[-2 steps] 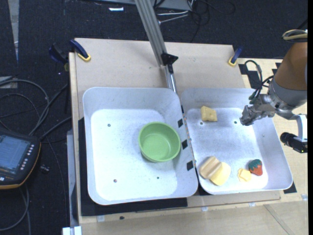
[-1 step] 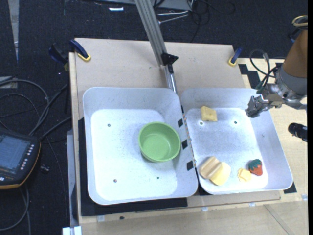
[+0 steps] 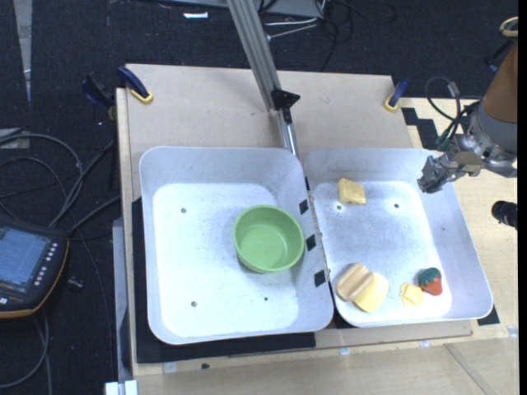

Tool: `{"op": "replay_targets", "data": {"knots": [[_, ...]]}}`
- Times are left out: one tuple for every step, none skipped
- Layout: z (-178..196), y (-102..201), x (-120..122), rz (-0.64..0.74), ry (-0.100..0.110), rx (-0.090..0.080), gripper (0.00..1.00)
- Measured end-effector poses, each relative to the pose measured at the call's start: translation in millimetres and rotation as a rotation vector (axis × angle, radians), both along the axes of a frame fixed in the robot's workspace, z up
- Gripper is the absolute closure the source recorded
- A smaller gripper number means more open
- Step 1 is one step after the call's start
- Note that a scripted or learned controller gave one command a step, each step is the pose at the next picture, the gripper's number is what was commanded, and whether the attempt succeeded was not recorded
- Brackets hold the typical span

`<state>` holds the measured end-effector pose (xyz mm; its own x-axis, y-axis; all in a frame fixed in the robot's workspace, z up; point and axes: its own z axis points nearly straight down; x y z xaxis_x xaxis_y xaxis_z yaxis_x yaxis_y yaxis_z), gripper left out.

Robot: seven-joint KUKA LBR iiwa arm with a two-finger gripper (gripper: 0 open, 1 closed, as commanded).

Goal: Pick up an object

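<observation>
Camera view: yellow block [image 3: 352, 192] left of pincer [image 3: 430, 180], well apart.

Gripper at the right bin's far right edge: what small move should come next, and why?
Probably a short move inward over the right bin, toward the small yellow piece. The gripper sits at the bin's far right rim with nothing under it, and that piece lies alone on bare floor, away from the cluster near the front wall.
</observation>
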<state>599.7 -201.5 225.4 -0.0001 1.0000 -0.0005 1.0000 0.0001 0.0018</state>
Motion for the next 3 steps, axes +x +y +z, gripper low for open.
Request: {"op": "replay_targets", "data": {"knots": [[-7, 56, -14, 0.004, 0.002, 0.002, 1.00], [-14, 110, -24, 0.004, 0.003, 0.001, 1.00], [-1, 164, -30, 0.004, 0.001, 0.001, 1.00]]}}
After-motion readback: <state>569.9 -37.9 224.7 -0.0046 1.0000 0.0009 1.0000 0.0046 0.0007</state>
